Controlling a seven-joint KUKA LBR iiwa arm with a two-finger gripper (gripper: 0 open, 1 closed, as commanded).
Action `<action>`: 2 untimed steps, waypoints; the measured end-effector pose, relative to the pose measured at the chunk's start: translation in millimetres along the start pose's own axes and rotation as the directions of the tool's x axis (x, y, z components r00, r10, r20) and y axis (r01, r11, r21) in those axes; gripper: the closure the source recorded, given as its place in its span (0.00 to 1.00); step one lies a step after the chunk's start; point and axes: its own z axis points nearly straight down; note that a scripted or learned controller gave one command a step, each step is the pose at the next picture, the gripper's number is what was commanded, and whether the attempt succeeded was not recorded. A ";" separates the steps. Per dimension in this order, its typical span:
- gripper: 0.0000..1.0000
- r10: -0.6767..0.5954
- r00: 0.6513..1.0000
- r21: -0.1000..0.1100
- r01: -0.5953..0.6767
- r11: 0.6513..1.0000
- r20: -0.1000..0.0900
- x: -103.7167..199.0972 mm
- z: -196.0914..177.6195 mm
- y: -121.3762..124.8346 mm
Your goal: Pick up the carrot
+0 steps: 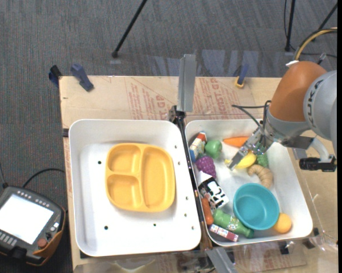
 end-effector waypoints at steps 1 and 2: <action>0.00 0.424 0.905 -0.005 -0.424 0.906 0.018 -27.9 0.9 -17.5; 1.00 0.418 0.908 -0.005 -0.418 0.909 0.021 -27.3 -10.4 -15.1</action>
